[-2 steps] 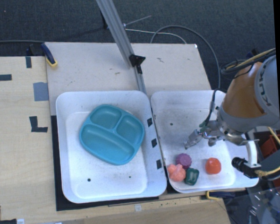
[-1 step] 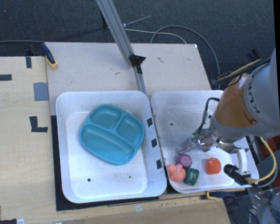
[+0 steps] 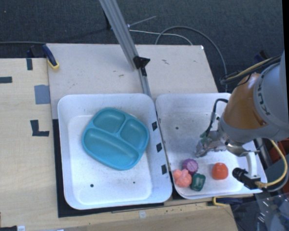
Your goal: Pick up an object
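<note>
Pincer [image 3: 203, 149]: hovering in right white bin [image 3: 183, 110], finger state indeterminable. Round purple object [image 3: 189, 165] is lying just below-left, nearest.

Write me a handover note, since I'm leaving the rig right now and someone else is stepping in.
End effector: low inside the right bin, above the small items; nothing visibly held.
Right bin, near front edge: purple ball, orange-pink toy, green toy, red-orange toy.
Left bin: blue divided plate, lying flat.
Done: arm has reached into the bin.
Left: grasp one item and lift it.
</note>
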Controlling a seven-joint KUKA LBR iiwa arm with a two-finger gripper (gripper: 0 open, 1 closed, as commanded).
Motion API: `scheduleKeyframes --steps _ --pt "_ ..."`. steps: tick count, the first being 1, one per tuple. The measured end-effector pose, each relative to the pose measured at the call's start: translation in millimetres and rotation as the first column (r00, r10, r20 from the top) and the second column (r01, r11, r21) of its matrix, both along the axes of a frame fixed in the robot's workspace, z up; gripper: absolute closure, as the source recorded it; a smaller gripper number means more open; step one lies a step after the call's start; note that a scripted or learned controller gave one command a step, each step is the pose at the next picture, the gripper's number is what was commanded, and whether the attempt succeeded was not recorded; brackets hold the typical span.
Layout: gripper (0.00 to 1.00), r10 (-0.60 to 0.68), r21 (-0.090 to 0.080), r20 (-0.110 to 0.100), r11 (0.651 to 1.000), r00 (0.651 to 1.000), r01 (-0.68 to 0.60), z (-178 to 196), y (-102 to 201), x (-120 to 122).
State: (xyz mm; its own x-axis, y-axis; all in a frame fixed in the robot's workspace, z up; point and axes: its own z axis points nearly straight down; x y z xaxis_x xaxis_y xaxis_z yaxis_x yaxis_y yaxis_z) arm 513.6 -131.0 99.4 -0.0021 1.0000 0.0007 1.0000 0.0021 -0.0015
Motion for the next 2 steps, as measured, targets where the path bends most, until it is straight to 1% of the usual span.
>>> scheduleKeyframes --steps 1,2 --pt "1.0 0.001 -0.001 0.005 1.0 1.0 -0.001 56.0 8.2 7.2" --pt "1.0 0.0 -0.002 0.006 1.0 1.0 0.0 117.4 13.0 4.7"
